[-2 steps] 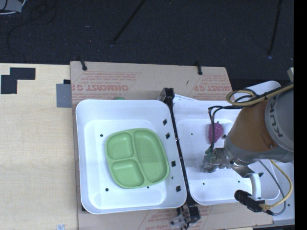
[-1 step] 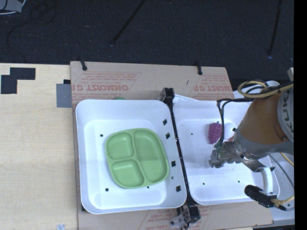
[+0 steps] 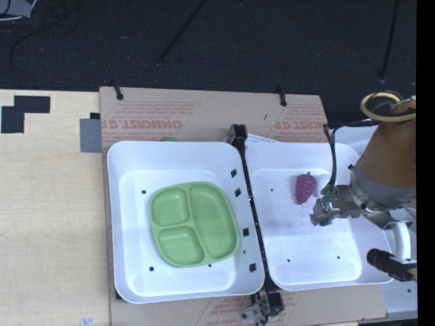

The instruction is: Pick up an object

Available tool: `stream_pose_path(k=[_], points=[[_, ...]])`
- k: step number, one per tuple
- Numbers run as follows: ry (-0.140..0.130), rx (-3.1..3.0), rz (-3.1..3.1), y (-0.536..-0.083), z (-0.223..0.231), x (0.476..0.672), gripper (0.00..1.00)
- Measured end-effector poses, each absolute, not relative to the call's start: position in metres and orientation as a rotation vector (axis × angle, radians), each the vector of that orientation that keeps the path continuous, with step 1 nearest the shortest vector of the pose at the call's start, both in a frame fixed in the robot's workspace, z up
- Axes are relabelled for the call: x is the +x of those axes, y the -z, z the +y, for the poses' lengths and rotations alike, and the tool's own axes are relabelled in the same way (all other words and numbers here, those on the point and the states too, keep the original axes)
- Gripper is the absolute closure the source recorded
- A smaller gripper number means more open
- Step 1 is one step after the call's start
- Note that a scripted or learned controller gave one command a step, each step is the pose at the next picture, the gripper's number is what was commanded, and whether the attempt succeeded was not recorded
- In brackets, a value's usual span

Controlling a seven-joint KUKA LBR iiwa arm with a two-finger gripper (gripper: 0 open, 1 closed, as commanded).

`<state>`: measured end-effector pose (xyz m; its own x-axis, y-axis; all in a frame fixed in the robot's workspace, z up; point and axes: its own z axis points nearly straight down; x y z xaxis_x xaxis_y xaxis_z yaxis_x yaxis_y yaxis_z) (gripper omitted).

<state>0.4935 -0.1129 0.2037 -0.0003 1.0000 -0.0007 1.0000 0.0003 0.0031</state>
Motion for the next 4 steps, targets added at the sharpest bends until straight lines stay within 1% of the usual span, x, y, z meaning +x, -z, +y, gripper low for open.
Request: stream_pose_path(k=[1, 2, 3, 4], points=[[-0.002, 2.22, 2.22, -0.262, -0.116, 0.486, 1.0], [0.002, 2.219, 2.231, -0.252, -0.055, 0.496, 1.0], [0.001, 2.218, 2.23, -0.254, 0.002, 0.509, 1.0], [0.006, 2.222, 2.228, -0.234, 0.048, 0.517, 1.0]])
